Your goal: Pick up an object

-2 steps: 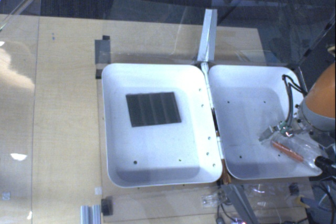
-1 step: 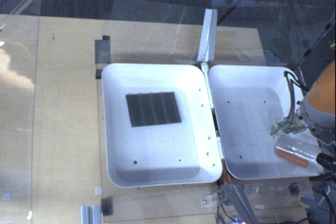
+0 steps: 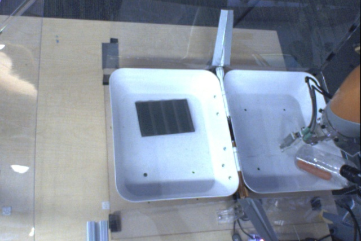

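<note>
Whether the jaws of the gripper [image 3: 293,141] are spread or pressed together cannot be told. It hovers low in the right bin [image 3: 265,115], just beside a clear-wrapped orange object [image 3: 317,167] by the right wall. The grasp may slip off slick plastic.

Two bins sit side by side on the worktop [image 3: 62,138]. The gripper [image 3: 293,140] is over the right bin [image 3: 259,121], near its right wall. A tube-shaped object [image 3: 317,167] lies just beside and in front of it. The left bin [image 3: 163,178], well left of the gripper, holds a flat ribbed pad [image 3: 165,117].
</note>
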`<action>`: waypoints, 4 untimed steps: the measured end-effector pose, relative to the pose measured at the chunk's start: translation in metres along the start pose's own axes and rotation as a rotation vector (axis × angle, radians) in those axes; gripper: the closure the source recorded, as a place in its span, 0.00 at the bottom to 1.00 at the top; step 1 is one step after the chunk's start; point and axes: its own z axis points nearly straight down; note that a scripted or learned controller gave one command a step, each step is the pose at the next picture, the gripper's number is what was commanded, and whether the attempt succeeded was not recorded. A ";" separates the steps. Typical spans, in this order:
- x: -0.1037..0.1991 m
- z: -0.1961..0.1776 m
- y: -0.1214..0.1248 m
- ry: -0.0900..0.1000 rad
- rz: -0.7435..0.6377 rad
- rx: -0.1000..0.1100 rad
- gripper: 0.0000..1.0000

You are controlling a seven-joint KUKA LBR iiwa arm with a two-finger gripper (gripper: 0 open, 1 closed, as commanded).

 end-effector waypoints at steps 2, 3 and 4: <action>0.003 0.011 -0.014 0.001 -0.197 0.005 0.00; 0.003 0.012 -0.015 0.003 -0.142 0.007 0.00; 0.003 0.012 -0.016 0.002 -0.075 0.008 0.00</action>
